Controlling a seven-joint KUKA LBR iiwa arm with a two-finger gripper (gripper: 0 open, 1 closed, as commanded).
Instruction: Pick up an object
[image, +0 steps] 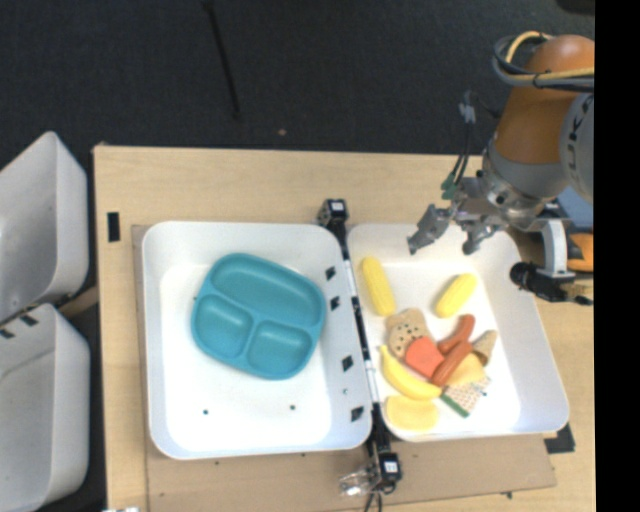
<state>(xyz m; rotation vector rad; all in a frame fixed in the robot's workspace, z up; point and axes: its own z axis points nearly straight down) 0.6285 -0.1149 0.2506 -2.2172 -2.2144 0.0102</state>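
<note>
Now the gripper (447, 232) hovers open and empty above the right bin's (530, 345) far edge, so approach step. Next move probably: descend approx. onto the yellow piece (456, 294), then close.

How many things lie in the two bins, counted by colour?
Blue: 1, the divided plate in the left bin.
Yellow: 4, the corn cob, the oval piece, the banana, the round piece.
Red or orange: 2, the block, the sausage.
Tan: 1, the cracker.
Total: 8 clearly seen; a few small pieces in the pile are too jumbled to count.
</note>
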